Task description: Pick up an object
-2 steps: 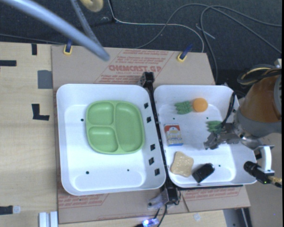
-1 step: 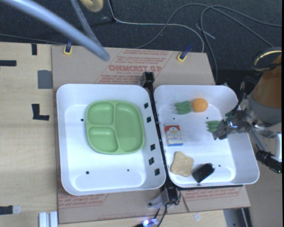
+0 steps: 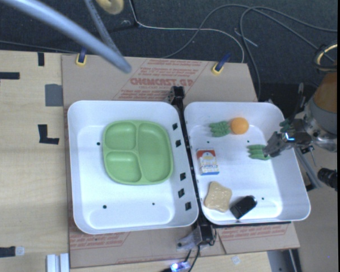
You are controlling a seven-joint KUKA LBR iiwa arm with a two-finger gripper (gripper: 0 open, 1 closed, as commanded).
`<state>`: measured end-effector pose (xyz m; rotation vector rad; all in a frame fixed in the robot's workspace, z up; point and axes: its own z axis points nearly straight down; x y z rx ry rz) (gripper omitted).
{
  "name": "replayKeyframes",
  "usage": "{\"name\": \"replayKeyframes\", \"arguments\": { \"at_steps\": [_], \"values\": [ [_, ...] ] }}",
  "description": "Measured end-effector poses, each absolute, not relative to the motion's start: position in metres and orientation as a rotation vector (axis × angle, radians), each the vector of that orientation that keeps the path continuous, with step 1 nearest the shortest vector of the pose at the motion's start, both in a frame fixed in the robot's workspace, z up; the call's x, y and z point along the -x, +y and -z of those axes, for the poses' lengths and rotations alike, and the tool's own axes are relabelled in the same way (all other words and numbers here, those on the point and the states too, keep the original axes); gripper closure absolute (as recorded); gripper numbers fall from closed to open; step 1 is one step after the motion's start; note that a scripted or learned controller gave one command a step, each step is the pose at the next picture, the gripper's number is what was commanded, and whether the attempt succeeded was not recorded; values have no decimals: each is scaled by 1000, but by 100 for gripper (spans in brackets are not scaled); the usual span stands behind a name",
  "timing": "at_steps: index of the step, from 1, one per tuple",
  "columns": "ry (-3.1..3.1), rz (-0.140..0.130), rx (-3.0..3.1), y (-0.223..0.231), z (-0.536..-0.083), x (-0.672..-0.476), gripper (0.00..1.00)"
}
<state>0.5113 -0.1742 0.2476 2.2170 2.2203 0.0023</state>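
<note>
Green is the colour we meet right at the hand (image 3: 275,145): a small green piece (image 3: 258,151) lies on the floor of the right bin (image 3: 283,205), touching or just short of the fingertips on the side away from the arm. We cannot tell from this slant whether the fingers are apart or together, nor whether that green piece sits between them. Beyond it, further from the arm and a little up the bin, an orange ball (image 3: 239,126) rests just beside a second green toy (image 3: 219,129), the two nearly touching. Further out from the hand, near the bin's inner wall, lies a small white and red carton (image 3: 207,161). Towards the near rim from the hand we see a tan sponge-like block (image 3: 217,197) and, just beside it, a black object (image 3: 243,206). Well apart from the hand, across the divider, the left bin (image 3: 82,169) holds a green divided plate (image 3: 138,152). Both bins rest on cardboard on the worktop (image 3: 17,169).
</note>
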Motion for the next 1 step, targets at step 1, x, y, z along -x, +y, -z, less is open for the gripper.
{"name": "replayKeyframes", "arguments": {
  "at_steps": [1],
  "values": [
    [2228, 0, -2217, -128, -244, -515, 100]
  ]
}}
